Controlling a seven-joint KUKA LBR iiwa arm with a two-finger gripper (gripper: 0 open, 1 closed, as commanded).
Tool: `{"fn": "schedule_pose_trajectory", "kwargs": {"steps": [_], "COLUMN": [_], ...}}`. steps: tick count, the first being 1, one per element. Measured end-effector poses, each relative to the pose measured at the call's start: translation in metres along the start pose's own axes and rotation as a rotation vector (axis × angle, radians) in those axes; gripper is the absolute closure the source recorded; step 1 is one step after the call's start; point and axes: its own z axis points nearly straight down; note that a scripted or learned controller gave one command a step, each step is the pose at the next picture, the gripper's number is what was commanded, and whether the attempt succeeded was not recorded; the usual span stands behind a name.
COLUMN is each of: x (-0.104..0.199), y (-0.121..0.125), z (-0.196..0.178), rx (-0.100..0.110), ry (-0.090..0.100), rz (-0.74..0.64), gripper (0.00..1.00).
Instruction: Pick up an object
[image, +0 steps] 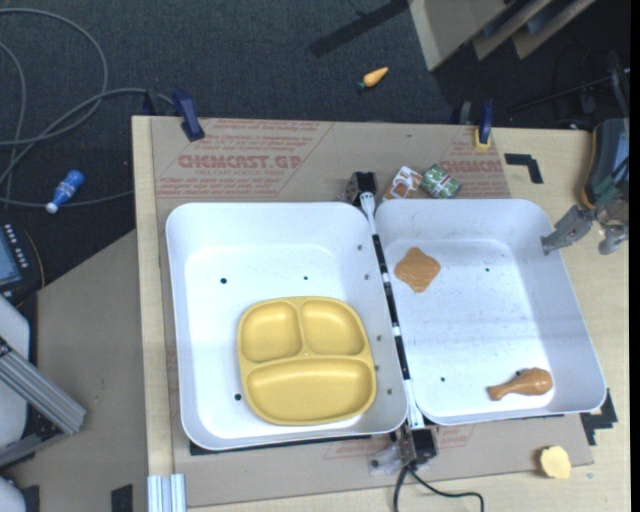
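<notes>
While gripper (583, 228) hovers at right bin's (560, 300) far right rim, 2 fingers apart, nothing between them, candidate objects lie below. Drumstick toy (521, 384): near front right corner of right bin; likely light, rigid, smooth plastic; best hold judged across narrow shank. Flat tan piece (416, 269): near divider, thin, harder to pinch. Yellow divided plate (305, 360): left bin (200, 260), too wide for grasp.

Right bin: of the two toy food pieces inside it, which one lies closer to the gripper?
The flat tan piece near the bin's upper left is somewhat closer to the gripper at the right rim. The drumstick-shaped piece lies farther away, in the bin's bottom right corner.
</notes>
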Motion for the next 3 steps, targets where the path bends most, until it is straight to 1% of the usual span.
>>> {"fn": "schedule_pose_trajectory", "kwargs": {"steps": [1,2,3], "x": [0.063,0.134,0.120], "y": [-0.025,0.042,0.072], "z": [0.063,0.140,0.191], "rx": [0.009,0.002,-0.001], "ry": [0.006,0.004,0.000], "rz": [-0.005,-0.009,0.000], "gripper": [0.00,0.00,0.00]}}
